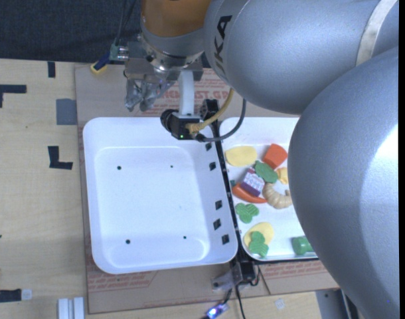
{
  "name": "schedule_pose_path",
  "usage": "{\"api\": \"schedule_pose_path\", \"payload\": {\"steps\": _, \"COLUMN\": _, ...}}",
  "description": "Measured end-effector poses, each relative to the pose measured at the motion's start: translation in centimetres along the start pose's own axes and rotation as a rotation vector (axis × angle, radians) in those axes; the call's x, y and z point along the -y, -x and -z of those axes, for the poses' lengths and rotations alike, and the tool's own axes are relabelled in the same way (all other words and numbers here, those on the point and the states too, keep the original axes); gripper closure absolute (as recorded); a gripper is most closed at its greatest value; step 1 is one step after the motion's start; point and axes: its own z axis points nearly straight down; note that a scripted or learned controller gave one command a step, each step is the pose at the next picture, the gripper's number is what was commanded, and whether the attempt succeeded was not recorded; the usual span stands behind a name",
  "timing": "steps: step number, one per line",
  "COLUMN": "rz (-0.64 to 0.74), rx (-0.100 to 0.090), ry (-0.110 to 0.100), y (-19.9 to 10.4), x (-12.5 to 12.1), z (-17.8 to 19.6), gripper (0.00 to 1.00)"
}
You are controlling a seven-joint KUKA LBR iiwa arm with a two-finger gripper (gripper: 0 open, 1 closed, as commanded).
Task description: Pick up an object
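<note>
White bins [96, 178], orange-banded grey arm [289, 52]

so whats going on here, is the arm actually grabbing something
Not at this moment. The grey KUKA arm reaches in from the right, and its gripper hangs past the far rim of the left bin, over the cardboard, with nothing visible between its fingers. The toy food pieces, such as the yellow piece and the orange piece, all lie in the right bin, untouched. So the pick has not happened yet.

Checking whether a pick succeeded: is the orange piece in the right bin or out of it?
In. The orange piece lies inside the right bin, near its far edge, beside the yellow piece.
</note>
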Motion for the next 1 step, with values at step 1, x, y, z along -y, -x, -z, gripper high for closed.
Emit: {"api": "schedule_pose_path", "payload": {"steps": 1, "rz": -0.002, "rx": -0.002, "ry": 0.013, "y": 1.85, "x": 1.29, "z": 19.73, "gripper": 1.0}}
